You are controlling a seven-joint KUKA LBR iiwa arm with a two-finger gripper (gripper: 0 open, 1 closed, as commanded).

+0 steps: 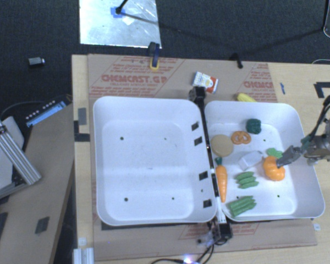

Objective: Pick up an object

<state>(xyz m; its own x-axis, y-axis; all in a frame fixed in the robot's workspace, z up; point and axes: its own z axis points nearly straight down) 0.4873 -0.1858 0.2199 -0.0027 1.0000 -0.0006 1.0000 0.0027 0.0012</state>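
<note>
Dark carpet surrounds the table, where the shallow white right-hand bin gathers the toy food within the arm's reach — the grey end effector, its state impossible to tell, sits just against the round orange plastic fruit, apparently lining up a grasp.

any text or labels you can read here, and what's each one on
"CHEMCAST GP": red print on the brown board under the bins, left of centre.
Same red print at the board's right end, partly covered, not fully legible.
Small carton behind the bins: print too small to read.
</note>
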